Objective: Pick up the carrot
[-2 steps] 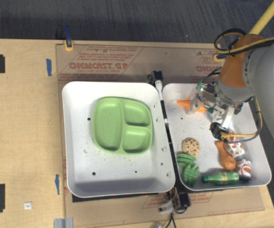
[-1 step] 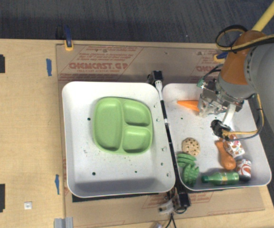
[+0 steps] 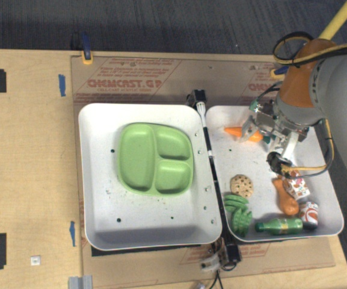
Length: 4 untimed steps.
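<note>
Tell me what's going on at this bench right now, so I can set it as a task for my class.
A grey and orange robot arm reaches in over the right bin, with its gripper down at the carrot near the bin's far end. The carrot lies on the bin floor, not lifted. Nearer in the same bin lie a cookie, a green bottle and other toy foods. The left bin holds a green divided plate.
</note>
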### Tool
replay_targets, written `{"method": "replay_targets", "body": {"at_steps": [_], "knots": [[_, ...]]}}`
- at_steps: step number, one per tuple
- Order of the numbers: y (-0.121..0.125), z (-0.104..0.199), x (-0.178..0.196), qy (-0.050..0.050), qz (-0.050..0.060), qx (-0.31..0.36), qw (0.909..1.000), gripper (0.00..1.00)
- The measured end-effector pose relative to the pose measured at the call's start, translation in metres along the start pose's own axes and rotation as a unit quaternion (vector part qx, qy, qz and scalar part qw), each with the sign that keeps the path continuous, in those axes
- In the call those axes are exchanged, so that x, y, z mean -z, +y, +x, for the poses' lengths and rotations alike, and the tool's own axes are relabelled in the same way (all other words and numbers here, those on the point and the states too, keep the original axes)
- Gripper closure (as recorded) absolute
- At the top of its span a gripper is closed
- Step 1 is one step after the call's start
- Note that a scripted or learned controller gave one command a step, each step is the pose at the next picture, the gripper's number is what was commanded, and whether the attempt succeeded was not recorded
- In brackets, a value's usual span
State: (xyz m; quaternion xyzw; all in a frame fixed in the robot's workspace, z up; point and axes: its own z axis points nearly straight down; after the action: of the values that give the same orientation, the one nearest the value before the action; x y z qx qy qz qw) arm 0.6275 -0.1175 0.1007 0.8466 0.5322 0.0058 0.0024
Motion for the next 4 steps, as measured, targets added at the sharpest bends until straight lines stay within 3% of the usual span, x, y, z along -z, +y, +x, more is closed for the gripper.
{"method": "replay_targets", "body": {"at_steps": [1, 2, 3, 4], "knots": [[0.011, 0.007, -0.012, -0.006, 0.019, -0.158, 0.9872, 0.00], [0.015, 0.011, 0.000, -0.001, 0.005, -0.157, 0.9876, 1.00], [0.011, 0.006, -0.005, -0.007, 0.016, -0.159, 0.9872, 0.00], [0.014, 0.009, 0.007, -0.004, 0.010, -0.157, 0.9875, 1.00]]}}
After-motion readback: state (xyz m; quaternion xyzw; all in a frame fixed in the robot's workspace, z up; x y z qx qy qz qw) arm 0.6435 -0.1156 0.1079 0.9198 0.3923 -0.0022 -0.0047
